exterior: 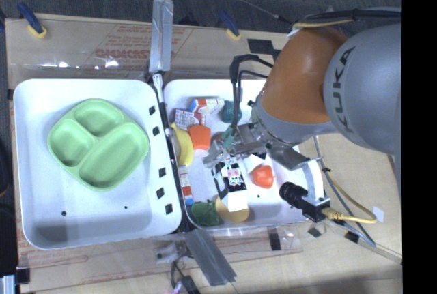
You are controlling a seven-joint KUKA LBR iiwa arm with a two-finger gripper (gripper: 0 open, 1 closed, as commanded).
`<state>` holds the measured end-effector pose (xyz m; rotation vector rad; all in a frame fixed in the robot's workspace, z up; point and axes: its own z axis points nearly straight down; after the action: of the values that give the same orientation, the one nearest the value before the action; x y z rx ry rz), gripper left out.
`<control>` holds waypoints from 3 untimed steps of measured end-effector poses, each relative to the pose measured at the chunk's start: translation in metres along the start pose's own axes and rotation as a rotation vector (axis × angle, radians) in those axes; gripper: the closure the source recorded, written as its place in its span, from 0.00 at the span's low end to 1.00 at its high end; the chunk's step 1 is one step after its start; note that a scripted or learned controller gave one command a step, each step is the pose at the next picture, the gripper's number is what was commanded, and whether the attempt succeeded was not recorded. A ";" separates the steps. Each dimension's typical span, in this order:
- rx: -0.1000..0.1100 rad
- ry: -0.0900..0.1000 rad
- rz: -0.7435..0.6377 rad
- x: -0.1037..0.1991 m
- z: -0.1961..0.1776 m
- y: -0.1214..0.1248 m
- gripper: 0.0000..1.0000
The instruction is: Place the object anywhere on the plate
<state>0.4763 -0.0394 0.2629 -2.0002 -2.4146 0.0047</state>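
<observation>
Two bins were seen: the pincer point(229, 149) was lowered among clutter in the right bin point(273, 214), its state indiscernible, with the plate point(99, 142) well leftward.

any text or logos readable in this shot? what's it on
"KUKA" in dark letters, seen rotated, on the grey arm.
Red print on the cardboard behind the bins: too faint to read.
Print on the small carton in the right bin: too small to read.
Black and white pattern on the card under the gripper: no legible words.
</observation>
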 end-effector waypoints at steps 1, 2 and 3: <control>0.002 -0.002 -0.083 0.057 0.074 0.030 1.00; -0.007 -0.003 -0.158 0.111 0.029 0.143 1.00; -0.002 -0.003 -0.199 0.185 0.057 0.170 1.00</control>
<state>0.6086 0.1740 0.2048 -1.7526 -2.6037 0.0043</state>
